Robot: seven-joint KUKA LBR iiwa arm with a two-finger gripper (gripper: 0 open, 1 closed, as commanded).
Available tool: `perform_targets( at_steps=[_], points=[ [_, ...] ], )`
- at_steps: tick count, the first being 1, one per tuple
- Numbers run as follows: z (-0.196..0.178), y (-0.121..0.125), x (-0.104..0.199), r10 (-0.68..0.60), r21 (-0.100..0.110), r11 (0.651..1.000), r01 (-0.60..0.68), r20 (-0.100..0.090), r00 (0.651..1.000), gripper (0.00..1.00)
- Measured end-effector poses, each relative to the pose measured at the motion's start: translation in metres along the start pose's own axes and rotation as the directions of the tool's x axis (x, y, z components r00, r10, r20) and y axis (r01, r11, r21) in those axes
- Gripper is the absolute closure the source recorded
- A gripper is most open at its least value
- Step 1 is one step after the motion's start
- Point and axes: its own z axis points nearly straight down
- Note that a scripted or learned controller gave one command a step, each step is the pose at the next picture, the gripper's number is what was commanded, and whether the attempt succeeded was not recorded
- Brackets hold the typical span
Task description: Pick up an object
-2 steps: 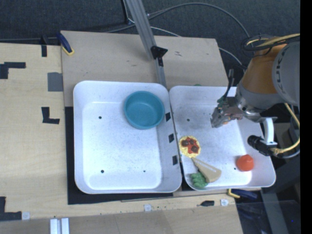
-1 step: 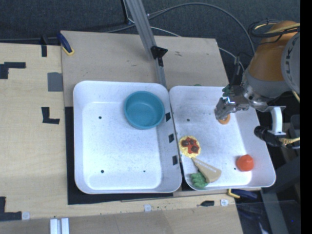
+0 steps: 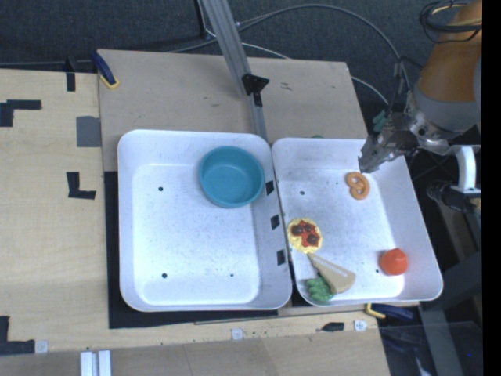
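The gripper hangs over the right bin near its far right side, just above and to the right of an orange pretzel. Nothing shows between its fingers. Further forward in the same bin lie a small pizza-like piece, a tan wedge, a green leafy piece and a red-orange ball. A blue bowl sits in the left bin at its far right.
A grey metal pole slants down to the divide between the bins. Cables run across the dark floor behind the bench. The arm's grey and orange body stands at the right.
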Motion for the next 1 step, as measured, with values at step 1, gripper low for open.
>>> perform_targets(
  at_steps=[1],
  points=[
    [-0.0055, 0.0001, 0.0001, 0.000, 0.003, 1.000, 0.000, -0.001, 1.000, 1.00]
  ],
)
